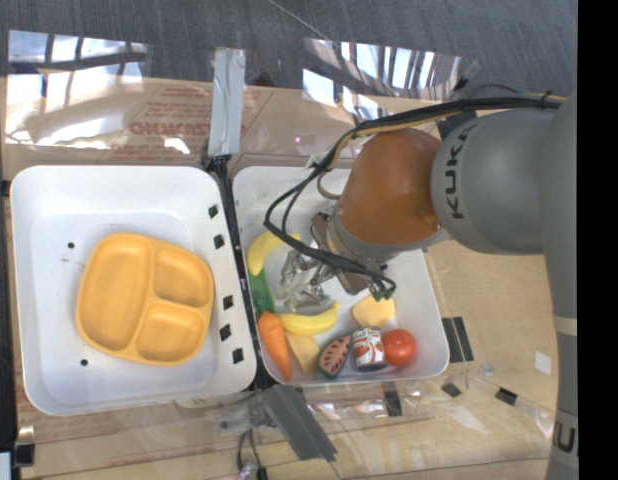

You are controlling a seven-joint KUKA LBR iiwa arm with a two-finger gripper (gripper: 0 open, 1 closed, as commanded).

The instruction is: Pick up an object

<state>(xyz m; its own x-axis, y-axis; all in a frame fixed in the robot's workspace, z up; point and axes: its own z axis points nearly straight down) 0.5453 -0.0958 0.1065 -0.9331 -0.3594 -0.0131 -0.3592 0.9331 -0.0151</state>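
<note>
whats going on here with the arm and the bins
A KUKA arm reaches in from the right, its gripper lowered into the right bin among toy food: a banana, carrot, tomato and small can. The left bin holds a yellow divided tray. Nothing looks lifted yet.

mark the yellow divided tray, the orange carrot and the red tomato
yellow divided plastic tray point(144, 296), camera view, central ridge between compartments
orange toy carrot point(274, 344), camera view, mid-body
round red toy tomato point(399, 347), camera view, top of its dome
</note>
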